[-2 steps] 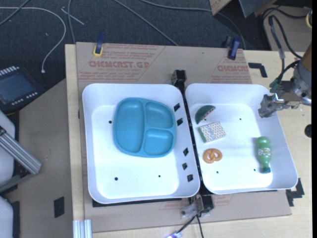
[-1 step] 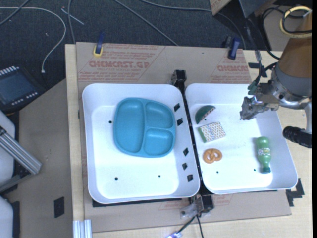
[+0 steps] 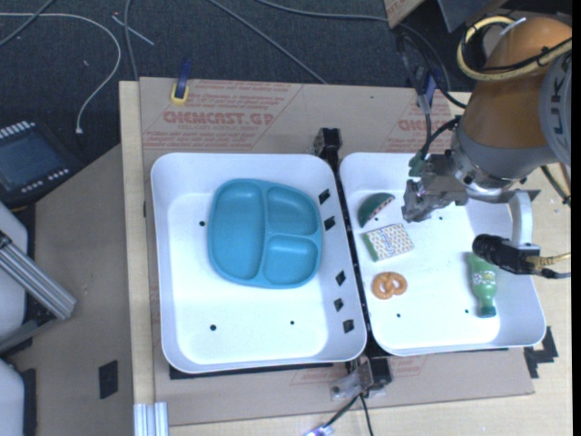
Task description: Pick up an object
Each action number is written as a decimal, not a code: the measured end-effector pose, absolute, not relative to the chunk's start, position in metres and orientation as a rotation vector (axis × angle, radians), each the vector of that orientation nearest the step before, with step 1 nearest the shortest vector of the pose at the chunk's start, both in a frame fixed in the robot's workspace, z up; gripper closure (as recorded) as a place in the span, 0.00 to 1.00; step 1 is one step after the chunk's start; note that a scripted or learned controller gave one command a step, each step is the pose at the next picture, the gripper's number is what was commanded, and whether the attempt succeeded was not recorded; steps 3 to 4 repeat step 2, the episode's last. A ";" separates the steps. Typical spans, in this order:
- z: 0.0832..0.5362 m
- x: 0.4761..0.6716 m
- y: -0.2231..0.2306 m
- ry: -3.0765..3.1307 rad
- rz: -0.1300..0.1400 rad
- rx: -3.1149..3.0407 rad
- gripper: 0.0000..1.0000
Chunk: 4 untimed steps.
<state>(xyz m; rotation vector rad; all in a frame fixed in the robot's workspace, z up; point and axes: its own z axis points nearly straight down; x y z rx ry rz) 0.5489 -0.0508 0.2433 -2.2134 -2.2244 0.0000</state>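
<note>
Inspector: Camera view, progress?

Me: Nothing lifted. My end effector [image 3: 419, 205] hangs over the right bin [image 3: 454, 339], just beside the green wedge [image 3: 373, 209]; I cannot tell its opening, and nothing shows in its grip.

Inspector: Candidate object?

Me: The green bottle [image 3: 484, 284], near the right wall, long axis roughly front-to-back.

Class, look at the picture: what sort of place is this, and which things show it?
Probably a robotics lab: a robot arm reaches over two white bins on a cardboard-covered bench, with loose cables on the floor.
</note>
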 end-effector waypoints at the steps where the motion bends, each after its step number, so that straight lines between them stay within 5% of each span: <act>1: 0.229 0.561 0.005 -2.225 0.001 -2.212 1.00; 2: 0.218 0.568 0.055 -2.225 0.000 -2.214 1.00; 4: 0.218 0.568 0.055 -2.225 0.000 -2.214 1.00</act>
